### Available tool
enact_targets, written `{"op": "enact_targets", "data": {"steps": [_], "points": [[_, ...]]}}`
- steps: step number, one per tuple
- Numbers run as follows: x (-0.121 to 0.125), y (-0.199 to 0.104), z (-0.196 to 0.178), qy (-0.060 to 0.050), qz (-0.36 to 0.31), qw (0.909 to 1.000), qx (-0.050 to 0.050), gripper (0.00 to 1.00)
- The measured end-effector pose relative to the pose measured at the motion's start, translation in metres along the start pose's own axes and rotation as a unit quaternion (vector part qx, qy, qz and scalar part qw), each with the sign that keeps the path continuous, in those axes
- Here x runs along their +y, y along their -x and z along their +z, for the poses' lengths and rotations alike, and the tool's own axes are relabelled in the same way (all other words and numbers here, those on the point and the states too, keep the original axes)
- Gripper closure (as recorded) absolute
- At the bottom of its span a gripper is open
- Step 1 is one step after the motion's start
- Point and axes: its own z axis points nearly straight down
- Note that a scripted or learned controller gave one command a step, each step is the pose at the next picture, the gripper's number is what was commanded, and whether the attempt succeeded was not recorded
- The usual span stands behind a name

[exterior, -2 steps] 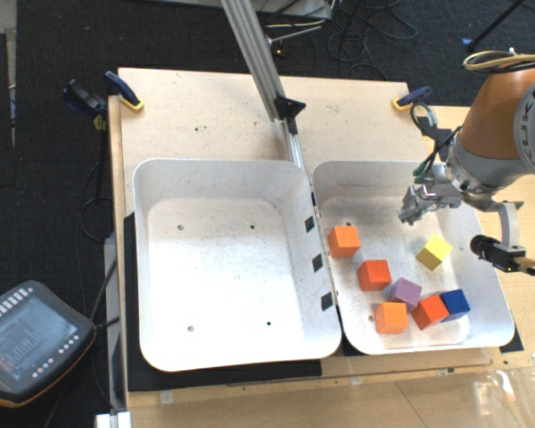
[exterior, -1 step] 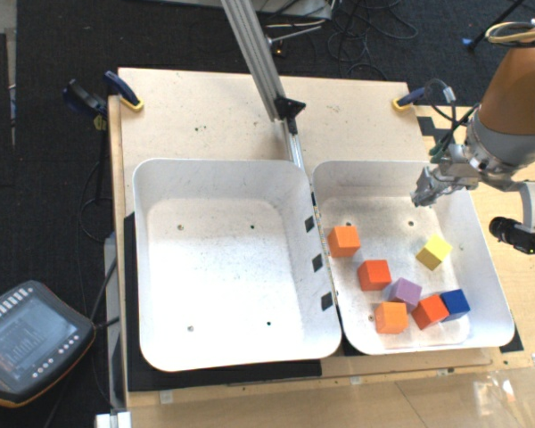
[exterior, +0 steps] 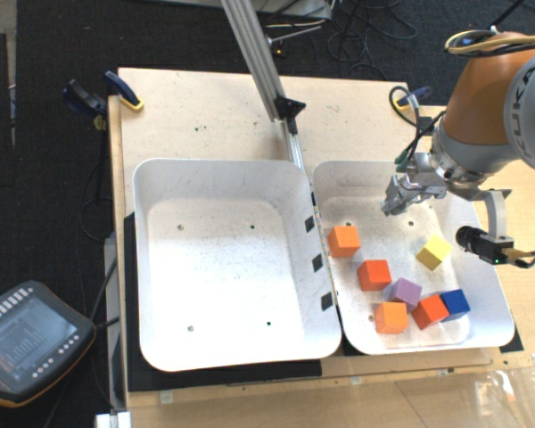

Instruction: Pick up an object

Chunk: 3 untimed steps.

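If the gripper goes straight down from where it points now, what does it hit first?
Most likely bare floor of the right shallow white bin. The gripper hangs over its upper part, with the nearest orange cube off to the lower left. Depth is hard to judge from this slanted view.

Wooden bench top (exterior: 214, 114), pale and speckled, bearing two shallow white bins side by side — left bin (exterior: 152, 239) and right bin (exterior: 357, 175), touching along their inner rims. Slanted aluminium rail (exterior: 250, 43) reaching down to the seam between the bins. Blue-and-yellow clamp (exterior: 123, 92) at the bench's far left corner. Teach pendant (exterior: 27, 341) on the dark floor, lower left. Tangled cables (exterior: 383, 7) beyond the bench.
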Motion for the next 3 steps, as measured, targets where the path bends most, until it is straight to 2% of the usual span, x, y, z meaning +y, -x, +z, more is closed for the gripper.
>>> {"op": "enact_targets", "data": {"steps": [2,3], "points": [[-0.028,-0.094,-0.01,0.0,-0.001,1.0,0.0,1.0],[-0.024,-0.142,-0.023,0.002,-0.001,1.0,0.0,1.0]]}}
